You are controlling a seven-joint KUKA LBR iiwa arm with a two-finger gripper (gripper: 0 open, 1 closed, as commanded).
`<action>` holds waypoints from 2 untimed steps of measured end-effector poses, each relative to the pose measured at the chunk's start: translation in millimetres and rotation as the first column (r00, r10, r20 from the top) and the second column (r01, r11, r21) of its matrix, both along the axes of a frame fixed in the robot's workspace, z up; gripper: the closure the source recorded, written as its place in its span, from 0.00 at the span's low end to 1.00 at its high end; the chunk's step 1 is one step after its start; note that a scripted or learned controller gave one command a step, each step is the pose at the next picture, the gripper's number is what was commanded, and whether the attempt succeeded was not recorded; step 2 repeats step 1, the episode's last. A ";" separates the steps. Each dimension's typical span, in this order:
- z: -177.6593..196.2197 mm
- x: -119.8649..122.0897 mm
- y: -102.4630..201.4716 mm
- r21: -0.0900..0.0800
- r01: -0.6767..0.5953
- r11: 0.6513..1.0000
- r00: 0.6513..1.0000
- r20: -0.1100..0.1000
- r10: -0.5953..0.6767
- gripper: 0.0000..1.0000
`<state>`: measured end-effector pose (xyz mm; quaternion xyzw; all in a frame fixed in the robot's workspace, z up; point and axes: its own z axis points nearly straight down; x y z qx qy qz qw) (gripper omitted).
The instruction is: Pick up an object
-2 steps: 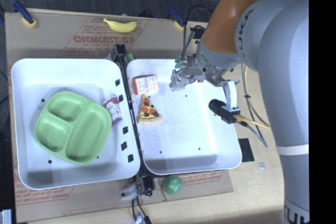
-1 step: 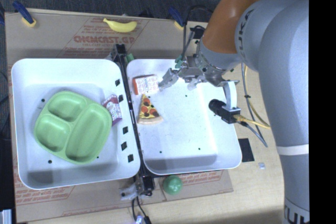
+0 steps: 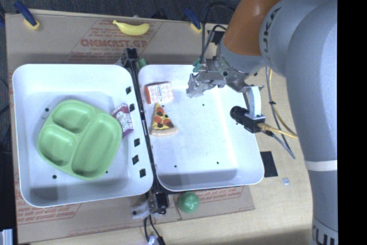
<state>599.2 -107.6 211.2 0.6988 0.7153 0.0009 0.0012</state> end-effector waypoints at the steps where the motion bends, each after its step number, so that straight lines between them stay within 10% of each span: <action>1: -20.0 -10.9 67.3 0.001 0.016 1.000 1.000 -0.008 -0.016 1.00; 2: -20.0 -10.9 67.3 0.001 0.016 1.000 1.000 -0.008 -0.016 1.00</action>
